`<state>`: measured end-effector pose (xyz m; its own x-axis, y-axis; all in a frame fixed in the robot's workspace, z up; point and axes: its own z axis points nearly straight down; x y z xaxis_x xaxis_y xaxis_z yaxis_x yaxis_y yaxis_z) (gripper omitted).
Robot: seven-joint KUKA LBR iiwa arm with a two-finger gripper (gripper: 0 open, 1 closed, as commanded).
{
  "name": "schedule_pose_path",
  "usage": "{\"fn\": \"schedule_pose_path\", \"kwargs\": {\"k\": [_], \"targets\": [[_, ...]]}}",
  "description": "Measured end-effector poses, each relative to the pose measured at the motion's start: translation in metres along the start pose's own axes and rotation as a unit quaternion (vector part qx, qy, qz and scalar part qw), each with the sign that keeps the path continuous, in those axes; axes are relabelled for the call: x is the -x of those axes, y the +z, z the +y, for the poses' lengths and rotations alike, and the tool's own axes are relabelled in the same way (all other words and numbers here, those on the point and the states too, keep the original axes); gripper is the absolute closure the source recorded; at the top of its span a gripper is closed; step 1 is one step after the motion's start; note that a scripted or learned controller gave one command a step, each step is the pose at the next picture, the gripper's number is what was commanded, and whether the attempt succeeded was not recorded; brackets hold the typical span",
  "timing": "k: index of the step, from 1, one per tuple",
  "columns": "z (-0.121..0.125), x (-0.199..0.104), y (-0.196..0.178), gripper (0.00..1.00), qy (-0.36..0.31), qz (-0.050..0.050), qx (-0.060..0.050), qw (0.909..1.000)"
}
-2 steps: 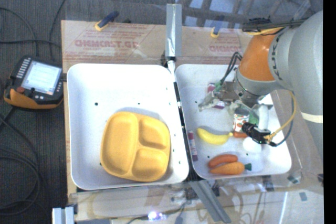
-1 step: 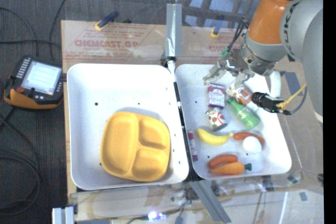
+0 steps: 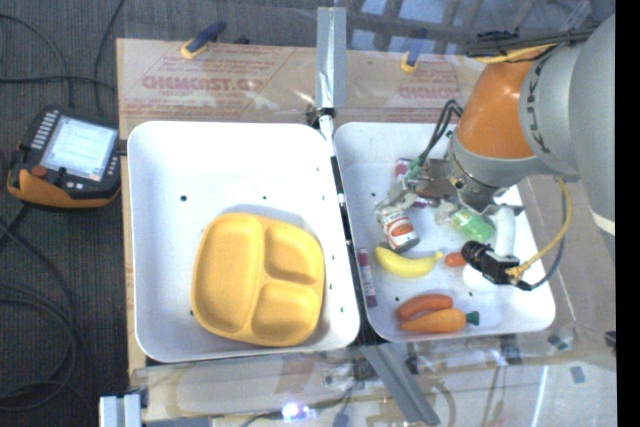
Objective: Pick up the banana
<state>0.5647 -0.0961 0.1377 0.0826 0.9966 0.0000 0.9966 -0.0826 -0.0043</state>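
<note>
I saw the banana [image 3: 407, 262] lying flat in the right bin [image 3: 540, 315], just below a small red-labelled can [image 3: 399, 229] and above two carrots [image 3: 431, 313]. The gripper [image 3: 428, 183] hung over the bin's upper middle, apart from the banana. I could not tell its state. A yellow divided plate [image 3: 260, 279] sat in the left bin [image 3: 170, 165].
</note>
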Motion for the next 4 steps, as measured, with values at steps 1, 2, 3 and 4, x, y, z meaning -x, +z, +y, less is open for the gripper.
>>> {"fn": "schedule_pose_path", "kwargs": {"k": [1, 2, 3, 4], "targets": [[-0.06, 0.008, 0.048, 0.0, -0.068, -0.001, 0.009, 0.9976], [-0.059, 0.008, 0.038, 1.0, -0.068, -0.001, 0.011, 0.9976], [0.001, -0.044, -0.065, 1.0, -0.011, -0.001, 0.001, 0.9999], [0.012, -0.012, -0.114, 1.0, -0.001, -0.002, 0.001, 1.0]]}}
